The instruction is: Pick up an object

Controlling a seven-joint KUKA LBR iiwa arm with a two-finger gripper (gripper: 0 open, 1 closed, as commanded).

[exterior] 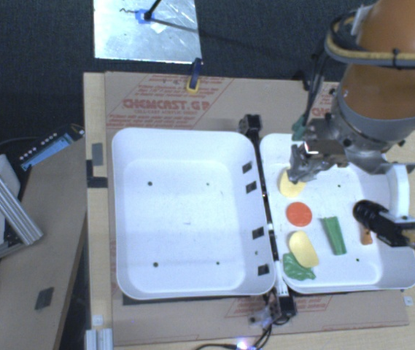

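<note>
The big grey and orange arm leans in over the right bin; the left bin sits beside it. The gripper is down touching a pale yellow piece, grip state I cannot tell. Nearby lie a green block, yellow lemon shape, orange disc and green leafy bit.
</note>
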